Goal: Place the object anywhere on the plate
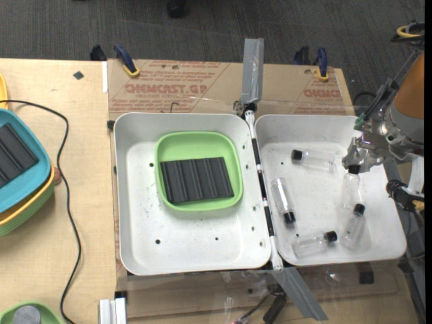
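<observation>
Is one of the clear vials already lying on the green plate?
No, the green square plate carries a dark ribbed mat alone.

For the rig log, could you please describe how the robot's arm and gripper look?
The arm is grey with an orange band above the wrist. Dark cables and a green-tipped fitting run along it. The gripper is small, built of silver-grey metal parts.

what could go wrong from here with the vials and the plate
The vials are clear, round and scattered in the right bin, so a grasp may slip or roll one aside. The gripper sits far from the green plate in the left bin; a loose hold could drop on that carry.
</observation>
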Robot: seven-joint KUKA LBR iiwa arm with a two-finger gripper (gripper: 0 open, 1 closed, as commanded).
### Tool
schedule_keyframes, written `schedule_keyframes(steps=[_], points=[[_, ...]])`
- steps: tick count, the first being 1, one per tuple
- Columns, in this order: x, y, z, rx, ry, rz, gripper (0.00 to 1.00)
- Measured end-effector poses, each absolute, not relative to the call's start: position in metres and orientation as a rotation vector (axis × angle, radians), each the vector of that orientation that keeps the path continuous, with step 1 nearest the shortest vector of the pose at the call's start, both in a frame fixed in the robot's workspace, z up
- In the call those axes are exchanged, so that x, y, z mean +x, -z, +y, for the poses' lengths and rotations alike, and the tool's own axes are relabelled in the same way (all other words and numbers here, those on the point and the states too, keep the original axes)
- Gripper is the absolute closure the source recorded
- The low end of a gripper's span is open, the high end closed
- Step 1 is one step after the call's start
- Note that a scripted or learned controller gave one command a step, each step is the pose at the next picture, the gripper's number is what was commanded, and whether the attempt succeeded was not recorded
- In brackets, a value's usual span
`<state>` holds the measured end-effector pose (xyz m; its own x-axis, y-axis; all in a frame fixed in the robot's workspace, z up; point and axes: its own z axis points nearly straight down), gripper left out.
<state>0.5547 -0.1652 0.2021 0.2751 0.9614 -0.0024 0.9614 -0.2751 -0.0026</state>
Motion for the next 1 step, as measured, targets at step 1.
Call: schedule_keyframes(steps=[1], points=[[0.5547,-0.2022,-0.1653,-2.508,-0.005,-1.891,0.00]])
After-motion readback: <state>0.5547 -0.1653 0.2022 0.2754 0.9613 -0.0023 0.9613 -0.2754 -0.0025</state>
